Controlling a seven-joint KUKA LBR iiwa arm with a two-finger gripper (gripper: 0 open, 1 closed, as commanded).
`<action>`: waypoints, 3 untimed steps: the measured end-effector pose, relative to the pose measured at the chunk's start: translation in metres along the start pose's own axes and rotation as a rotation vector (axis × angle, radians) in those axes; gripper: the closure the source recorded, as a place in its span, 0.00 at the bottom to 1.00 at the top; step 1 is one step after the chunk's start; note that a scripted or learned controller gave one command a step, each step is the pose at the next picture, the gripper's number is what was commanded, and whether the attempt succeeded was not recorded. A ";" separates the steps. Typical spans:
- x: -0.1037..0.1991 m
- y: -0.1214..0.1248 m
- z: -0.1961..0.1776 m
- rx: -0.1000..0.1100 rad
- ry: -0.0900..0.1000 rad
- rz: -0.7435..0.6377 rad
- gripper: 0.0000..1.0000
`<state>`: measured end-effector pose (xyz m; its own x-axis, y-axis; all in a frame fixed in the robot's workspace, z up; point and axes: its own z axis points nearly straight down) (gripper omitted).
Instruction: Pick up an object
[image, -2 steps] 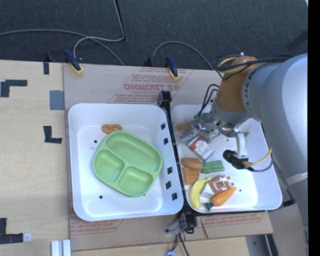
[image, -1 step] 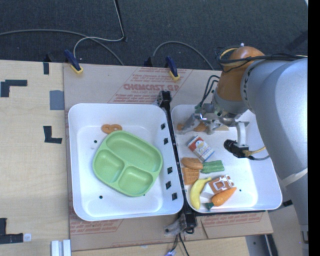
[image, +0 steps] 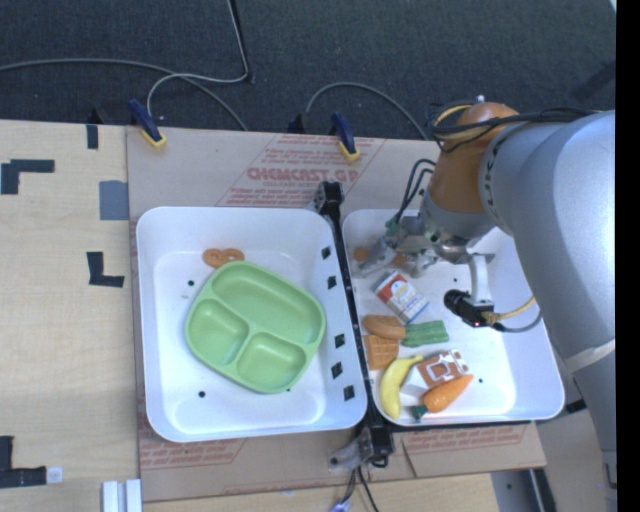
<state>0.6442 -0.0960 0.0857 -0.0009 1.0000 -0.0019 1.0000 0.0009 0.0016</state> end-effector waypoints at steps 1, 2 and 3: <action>-0.012 0.024 0.000 0.006 0.001 -0.002 0.00; -0.006 0.023 0.001 0.007 -0.004 0.001 0.00; -0.004 -0.007 0.000 0.000 0.000 0.000 0.00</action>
